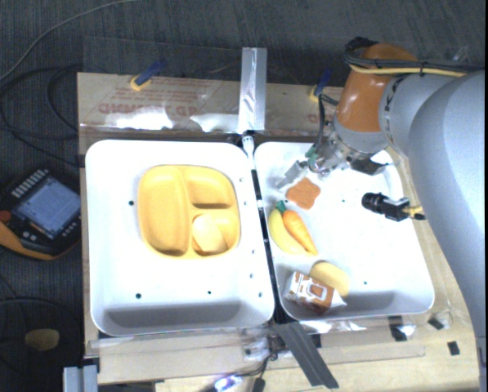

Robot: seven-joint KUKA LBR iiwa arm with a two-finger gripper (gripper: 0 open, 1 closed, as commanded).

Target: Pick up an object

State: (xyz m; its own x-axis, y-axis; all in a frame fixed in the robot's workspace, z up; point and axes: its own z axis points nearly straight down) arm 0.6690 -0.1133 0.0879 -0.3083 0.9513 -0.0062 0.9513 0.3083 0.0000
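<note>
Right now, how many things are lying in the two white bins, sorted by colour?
Yellow: 3 (divided tray, banana, rounded lump)
Orange: 1 (carrot)
Brown: 2 (toast slice, small carton)
Total: 6

We see a silver-grey gripper (303, 170) on a grey arm (452, 137) with an orange band (364, 100). Just beside the gripper is a brown-orange toast slice (304, 193). A bit further from it are an orange carrot (297, 230) with a green top and a yellow banana (278, 229). Furthest from it are a pale yellow toy food (332, 276) and a brown and white little box (309, 294). The right bin (391, 260) under the gripper is white. The left bin (113, 243) is white too, and its tray (166, 211) is yellow.
</note>
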